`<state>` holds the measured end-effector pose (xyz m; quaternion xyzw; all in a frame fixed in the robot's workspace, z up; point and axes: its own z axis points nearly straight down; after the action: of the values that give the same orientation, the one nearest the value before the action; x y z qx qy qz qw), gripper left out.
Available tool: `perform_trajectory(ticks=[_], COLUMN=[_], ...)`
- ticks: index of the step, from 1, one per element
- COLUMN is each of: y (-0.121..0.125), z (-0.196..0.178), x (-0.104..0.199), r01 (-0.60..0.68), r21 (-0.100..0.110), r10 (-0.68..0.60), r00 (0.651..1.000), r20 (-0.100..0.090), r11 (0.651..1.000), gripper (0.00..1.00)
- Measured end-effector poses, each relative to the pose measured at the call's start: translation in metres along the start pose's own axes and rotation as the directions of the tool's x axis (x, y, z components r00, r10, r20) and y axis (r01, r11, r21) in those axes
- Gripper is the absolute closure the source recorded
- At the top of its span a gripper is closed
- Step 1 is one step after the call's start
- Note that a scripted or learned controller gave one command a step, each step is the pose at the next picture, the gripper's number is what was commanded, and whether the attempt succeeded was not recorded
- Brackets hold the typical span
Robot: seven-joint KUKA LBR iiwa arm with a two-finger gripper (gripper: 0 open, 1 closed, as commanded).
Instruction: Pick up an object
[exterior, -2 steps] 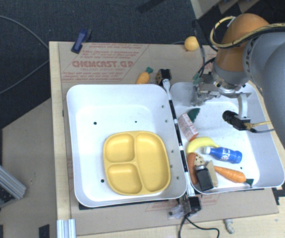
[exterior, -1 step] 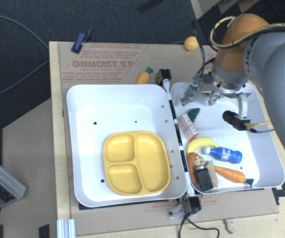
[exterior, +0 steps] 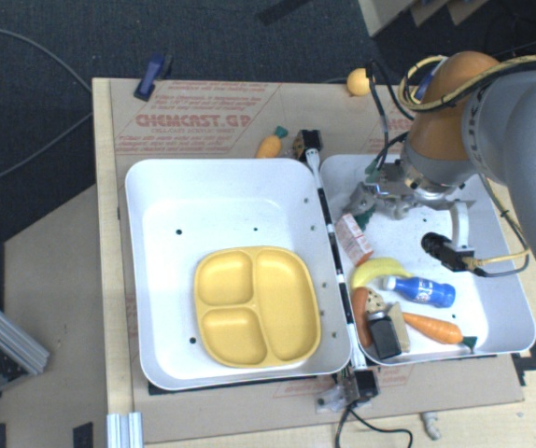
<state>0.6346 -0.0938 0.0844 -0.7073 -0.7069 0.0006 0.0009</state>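
My gripper (exterior: 377,201) is hovering over the right bin (exterior: 506,329), near the small packet (exterior: 353,238); finger state apparently indeterminate. Banana (exterior: 377,271), blue bottle (exterior: 421,291) and carrot (exterior: 433,328) are lying below it.

A divided tray (exterior: 254,306) lies in the left bin (exterior: 156,203); a carrot (exterior: 433,328) in the right bin (exterior: 511,317).

Right bin's (exterior: 520,329) front crowded with carrot (exterior: 431,328), bottle (exterior: 423,291), banana (exterior: 380,271).

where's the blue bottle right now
The blue bottle lies in the right bin, toward its near end, just right of the banana and above the carrot.
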Motion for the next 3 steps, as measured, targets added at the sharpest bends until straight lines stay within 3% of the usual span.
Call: perform_trajectory(ticks=[1, 2, 3], y=[0.0, -0.1, 0.032], z=[0.0, 0.0, -0.001], x=[0.0, -0.023, 0.0], r01=[0.0, -0.001, 0.001], r21=[-0.001, -0.001, -0.004], r10=[0.0, 0.001, -0.001], r00=[1.0, 1.0, 1.0], r20=[0.0, 0.0, 0.0], r11=[1.0, 1.0, 1.0], gripper=[0.0, 0.0, 0.0])
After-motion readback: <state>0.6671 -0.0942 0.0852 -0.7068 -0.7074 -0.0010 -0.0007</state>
